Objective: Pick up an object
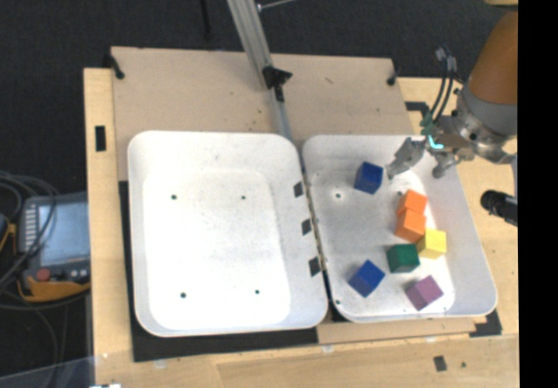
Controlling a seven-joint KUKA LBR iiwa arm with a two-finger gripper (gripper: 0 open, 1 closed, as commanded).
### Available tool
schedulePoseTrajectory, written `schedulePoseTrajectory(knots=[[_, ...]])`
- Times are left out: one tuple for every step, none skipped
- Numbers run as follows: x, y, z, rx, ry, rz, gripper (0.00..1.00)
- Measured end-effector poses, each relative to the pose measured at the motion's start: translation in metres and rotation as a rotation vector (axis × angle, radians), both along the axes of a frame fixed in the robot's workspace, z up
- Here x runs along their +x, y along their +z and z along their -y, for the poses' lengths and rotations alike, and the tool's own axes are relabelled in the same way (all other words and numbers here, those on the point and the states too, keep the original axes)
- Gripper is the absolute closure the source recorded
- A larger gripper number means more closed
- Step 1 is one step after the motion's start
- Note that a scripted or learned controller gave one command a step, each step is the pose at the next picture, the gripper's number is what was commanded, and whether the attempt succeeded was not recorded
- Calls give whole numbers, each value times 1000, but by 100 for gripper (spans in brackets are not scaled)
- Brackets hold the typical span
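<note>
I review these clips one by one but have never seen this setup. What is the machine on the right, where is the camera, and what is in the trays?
The camera looks down at a slant on two shallow white bins. The grey-and-orange machine is a robot arm reaching in from the right; its hand hovers over the right bin, nothing visibly between its fingers. That bin holds small blocks: two blue blocks, two orange blocks, a yellow block, a green block and a purple block. The left bin sits beside it.

Arm (493, 72) lowered, jaws spread apart
</note>
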State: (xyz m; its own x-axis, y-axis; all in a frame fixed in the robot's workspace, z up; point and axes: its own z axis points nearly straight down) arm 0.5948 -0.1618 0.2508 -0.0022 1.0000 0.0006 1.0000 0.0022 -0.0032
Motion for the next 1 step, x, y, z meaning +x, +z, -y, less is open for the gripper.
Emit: schedulePoseTrajectory(knots=[[1,2,0,-1,1,4,0]])
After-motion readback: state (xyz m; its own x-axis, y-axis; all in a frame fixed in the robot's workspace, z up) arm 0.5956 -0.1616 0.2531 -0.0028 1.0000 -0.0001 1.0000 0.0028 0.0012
